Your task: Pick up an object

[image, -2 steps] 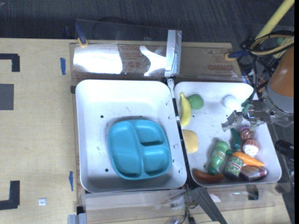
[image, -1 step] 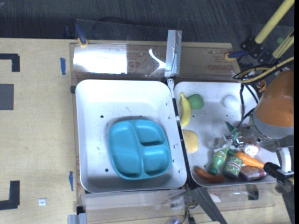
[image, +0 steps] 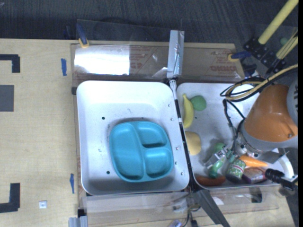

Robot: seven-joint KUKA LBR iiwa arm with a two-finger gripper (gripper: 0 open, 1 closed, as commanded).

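Reaching in from the right of the camera view, the grey arm with its orange band (image: 271,117) hangs over the right shallow white bin (image: 210,122), and its end effector (image: 231,156) sits low among a cluster of small objects near that bin's front edge; whether it is spread or pressed together cannot be told, as the wrist and black cables (image: 236,91) hide it. Beside it lie a green-and-white bottle-like item (image: 218,161), an orange carrot-shaped piece (image: 253,162), a dark red object (image: 210,179) against the front wall, and a purplish packet (image: 253,175). Farther back in the same bin, along the divider, rest a yellow banana-shaped toy (image: 187,111), a round green ball (image: 198,102) touching it, and a pale yellow lemon-shaped piece (image: 192,142). The left shallow white bin (image: 94,103) holds a blue plastic tray with three compartments (image: 141,150) lying flat near its front. Both bins sit on the pale wooden tabletop (image: 38,126).
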